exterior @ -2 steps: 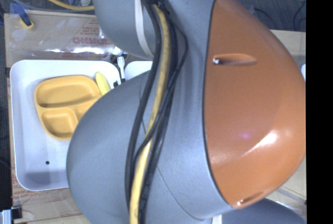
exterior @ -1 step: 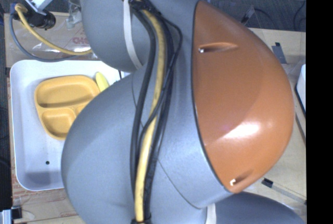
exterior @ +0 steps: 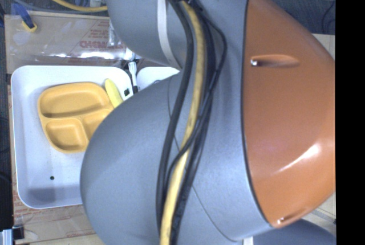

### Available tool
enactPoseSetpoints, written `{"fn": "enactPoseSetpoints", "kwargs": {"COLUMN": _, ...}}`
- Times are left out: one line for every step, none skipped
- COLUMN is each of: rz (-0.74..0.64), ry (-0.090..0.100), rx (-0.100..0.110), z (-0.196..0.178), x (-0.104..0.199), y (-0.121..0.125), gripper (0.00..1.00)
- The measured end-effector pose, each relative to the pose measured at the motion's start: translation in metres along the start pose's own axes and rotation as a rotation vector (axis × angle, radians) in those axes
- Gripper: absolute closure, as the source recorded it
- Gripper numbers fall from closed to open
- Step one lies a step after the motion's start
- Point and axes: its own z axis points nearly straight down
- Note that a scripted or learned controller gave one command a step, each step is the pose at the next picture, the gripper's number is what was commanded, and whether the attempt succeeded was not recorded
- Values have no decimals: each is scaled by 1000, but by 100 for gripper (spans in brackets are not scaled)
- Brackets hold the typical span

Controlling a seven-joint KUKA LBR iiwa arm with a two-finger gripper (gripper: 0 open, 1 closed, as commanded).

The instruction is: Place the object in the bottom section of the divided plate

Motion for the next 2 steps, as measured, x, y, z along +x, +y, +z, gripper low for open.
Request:
{"fn": "enactPoseSetpoints", "kwargs": {"rz": -70, "ry": 1, "rx": -1, "z": 0, "x": 4, "y": -2, "gripper": 0}}
{"fn": "enactPoseSetpoints", "kwargs": {"rz": -445, "ry": -8, "rx": 3, "z": 2, "x": 3, "y": -3, "gripper": 0}}
